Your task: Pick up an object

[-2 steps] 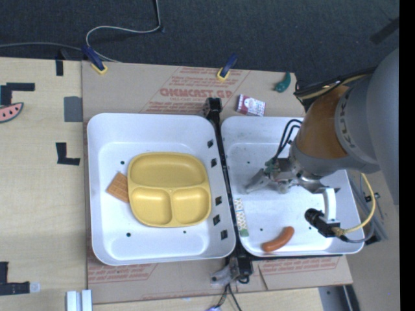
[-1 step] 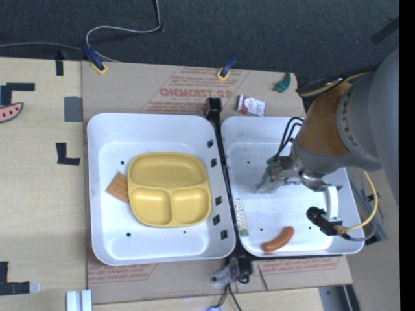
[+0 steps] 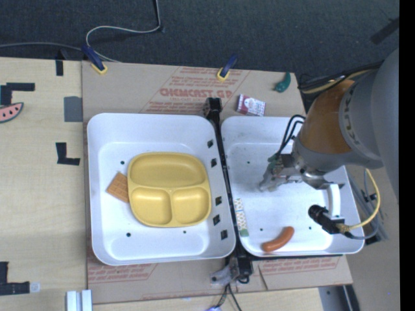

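Near the right bin's [image 3: 249,129] front edge, the sausage [image 3: 278,239] lies well apart from the gripper [image 3: 271,180], whose grasp cannot be told.

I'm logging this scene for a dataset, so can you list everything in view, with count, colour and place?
Bins: two, white, side by side on the bench.
Divided plate: one, yellow, middle of the left bin.
Flat cracker-like piece: one, tan, left bin, partly under the plate's left edge.
Sausage: one, orange-red, right bin near its front edge.
Cardboard sheet: one, brown with red print, under both bins.
Clamps: two, yellow and blue, on the cardboard's back edge.
Small packet: one, red and white, behind the right bin.
Cable: one, light, on the dark floor behind.
Arm: one, grey with orange band, over the right bin.
Gripper: one, dark metal, low in the right bin, apart from the sausage.
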Motion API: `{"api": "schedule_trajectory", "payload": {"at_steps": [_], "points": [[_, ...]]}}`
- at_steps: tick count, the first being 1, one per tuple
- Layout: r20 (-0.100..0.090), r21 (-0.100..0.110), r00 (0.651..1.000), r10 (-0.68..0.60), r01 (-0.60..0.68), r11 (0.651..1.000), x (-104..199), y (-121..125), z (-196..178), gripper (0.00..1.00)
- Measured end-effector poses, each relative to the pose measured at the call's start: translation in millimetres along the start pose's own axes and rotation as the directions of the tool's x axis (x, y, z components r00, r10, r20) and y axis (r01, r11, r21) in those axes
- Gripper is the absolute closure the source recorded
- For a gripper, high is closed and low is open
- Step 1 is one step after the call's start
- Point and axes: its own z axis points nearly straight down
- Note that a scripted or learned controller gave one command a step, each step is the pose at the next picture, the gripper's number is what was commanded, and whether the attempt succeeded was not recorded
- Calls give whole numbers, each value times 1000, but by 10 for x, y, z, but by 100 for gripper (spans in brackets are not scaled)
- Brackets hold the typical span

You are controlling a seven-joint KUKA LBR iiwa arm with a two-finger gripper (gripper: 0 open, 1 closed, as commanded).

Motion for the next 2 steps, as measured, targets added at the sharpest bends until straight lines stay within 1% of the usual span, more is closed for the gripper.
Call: {"api": "schedule_trajectory", "payload": {"at_steps": [2], "points": [[-2, 1, 1000, -1, 1, 1000, 12, 4, -183, 100]]}}
